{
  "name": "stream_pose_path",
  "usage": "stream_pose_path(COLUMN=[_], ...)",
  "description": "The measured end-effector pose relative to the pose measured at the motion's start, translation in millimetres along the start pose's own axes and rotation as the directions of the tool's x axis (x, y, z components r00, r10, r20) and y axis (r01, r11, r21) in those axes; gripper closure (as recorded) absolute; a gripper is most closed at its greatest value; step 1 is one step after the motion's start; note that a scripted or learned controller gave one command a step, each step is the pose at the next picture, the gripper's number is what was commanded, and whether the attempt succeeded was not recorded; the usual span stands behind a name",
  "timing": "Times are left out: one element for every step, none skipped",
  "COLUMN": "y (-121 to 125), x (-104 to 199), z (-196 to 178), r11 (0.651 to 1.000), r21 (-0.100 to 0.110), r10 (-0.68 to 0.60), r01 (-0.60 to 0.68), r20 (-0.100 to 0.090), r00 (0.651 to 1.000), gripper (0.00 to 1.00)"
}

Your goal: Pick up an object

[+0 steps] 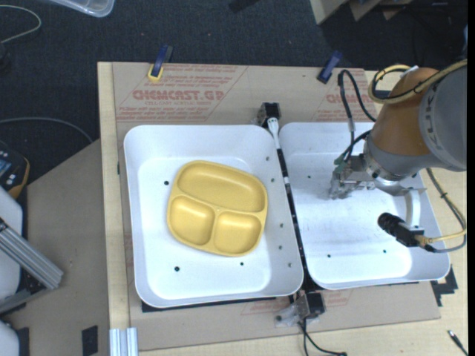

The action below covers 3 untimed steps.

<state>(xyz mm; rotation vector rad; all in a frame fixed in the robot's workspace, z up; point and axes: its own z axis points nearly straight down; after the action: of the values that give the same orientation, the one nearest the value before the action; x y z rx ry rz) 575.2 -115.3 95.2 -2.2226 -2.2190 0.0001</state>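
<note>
Hovering: gripper (343, 186) low over right bin (356, 265) (finger state indiscernible); yellow divided plate (217, 208) sits in left bin (148, 199), so reaching across likely next.

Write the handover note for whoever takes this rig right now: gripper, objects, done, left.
Gripper: low over the right bin, near its upper left part; no object seen between its fingers.
Objects: a yellow divided tray lies flat in the middle of the left bin, three compartments facing up, well apart from the gripper.
Done: nothing picked up yet.
Left: bring the arm across to the left bin, grasp the tray, probably by its rim, and lift.
</note>
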Motion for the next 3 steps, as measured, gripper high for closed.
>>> stream_pose_path(y=[3.5,3.3,4.4], x=[-9.2,-11.5,-11.7], z=[-59.2,-102.5,-131.8], r11=[1.000,1.000,1.000], r21=[-0.007,-0.007,-0.007], r10=[0.000,-0.002,-0.002], r01=[0.000,0.002,0.002], r20=[0.003,0.003,0.002], r00=[1.000,1.000,1.000], gripper=[1.00,1.00,1.00])
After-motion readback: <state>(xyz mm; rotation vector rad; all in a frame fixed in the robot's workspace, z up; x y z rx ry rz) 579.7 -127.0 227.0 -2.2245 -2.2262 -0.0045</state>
